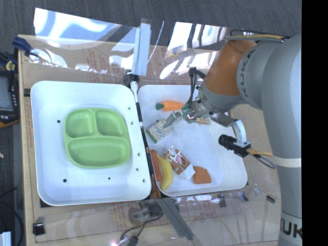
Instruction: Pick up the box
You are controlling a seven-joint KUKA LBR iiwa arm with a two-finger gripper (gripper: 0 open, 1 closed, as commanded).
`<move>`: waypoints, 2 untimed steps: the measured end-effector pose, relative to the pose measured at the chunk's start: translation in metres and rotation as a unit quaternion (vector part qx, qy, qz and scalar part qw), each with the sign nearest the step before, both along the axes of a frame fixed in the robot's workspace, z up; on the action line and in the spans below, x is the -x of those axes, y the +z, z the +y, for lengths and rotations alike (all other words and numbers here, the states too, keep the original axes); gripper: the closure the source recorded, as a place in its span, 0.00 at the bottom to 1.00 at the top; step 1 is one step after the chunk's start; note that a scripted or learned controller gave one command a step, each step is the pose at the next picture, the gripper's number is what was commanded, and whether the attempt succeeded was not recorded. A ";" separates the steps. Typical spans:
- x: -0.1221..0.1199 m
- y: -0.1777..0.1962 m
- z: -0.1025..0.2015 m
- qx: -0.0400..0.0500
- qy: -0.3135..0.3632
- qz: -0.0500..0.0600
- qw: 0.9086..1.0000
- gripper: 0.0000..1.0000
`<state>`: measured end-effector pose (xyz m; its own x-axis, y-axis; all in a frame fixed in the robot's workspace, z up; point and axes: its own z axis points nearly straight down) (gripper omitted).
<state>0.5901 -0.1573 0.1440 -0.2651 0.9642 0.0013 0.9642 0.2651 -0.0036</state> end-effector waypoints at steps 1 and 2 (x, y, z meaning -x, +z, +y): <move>-0.020 -0.051 0.029 0.001 -0.046 -0.003 0.999 0.00; -0.022 -0.039 0.027 0.004 -0.044 -0.007 0.999 1.00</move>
<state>0.6122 -0.1303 0.1050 -0.1791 0.9838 -0.0092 0.9838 0.1792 0.0083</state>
